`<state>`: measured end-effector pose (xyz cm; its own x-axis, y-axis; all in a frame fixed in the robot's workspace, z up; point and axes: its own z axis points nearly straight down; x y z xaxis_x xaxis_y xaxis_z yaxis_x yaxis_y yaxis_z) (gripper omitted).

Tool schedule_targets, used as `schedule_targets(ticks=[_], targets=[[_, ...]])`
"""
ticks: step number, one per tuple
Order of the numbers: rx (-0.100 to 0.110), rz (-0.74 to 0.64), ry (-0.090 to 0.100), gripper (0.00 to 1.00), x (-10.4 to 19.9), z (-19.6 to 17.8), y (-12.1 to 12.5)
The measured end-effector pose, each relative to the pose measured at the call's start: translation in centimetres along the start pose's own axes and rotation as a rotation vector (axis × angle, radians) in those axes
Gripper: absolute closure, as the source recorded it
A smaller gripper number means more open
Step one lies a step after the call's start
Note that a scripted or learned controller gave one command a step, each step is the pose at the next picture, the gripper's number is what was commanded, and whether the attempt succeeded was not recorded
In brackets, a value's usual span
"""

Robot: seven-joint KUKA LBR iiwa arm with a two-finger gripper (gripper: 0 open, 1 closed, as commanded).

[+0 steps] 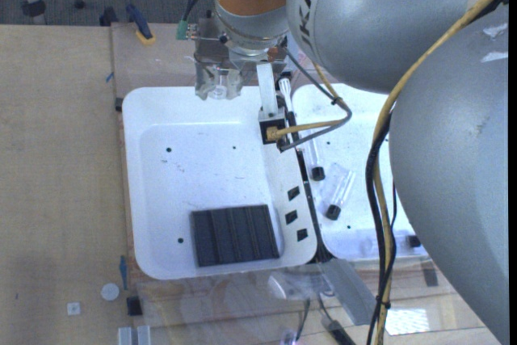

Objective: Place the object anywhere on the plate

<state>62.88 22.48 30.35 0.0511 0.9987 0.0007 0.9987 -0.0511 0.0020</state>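
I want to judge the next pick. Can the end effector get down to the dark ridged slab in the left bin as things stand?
Probably yes. The dark ridged slab lies flat near the front wall of the left bin, with nothing on top of it. The end effector hangs over the far rim, and the bin floor between them looks bare.

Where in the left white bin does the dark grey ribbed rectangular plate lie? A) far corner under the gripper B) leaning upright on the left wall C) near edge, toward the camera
C: the dark grey ribbed rectangular plate lies flat by the near edge of the left white bin.

Two bins (145, 174); one dark plate (234, 235)
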Motion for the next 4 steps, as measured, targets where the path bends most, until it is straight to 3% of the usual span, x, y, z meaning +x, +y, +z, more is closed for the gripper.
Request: schedule_targets(ticks=[1, 2, 3, 4], targets=[[0.007, 0.213, -0.002, 1.0, -0.2, 9.6, -0.2], [0.006, 0.214, -0.001, 0.0, -0.2, 9.5, -0.1], [0.006, 0.216, 0.0, 1.0, -0.2, 8.5, -0.1], [0.001, -0.147, 0.0, 1.0, -0.1, 7.9, 3.8]])
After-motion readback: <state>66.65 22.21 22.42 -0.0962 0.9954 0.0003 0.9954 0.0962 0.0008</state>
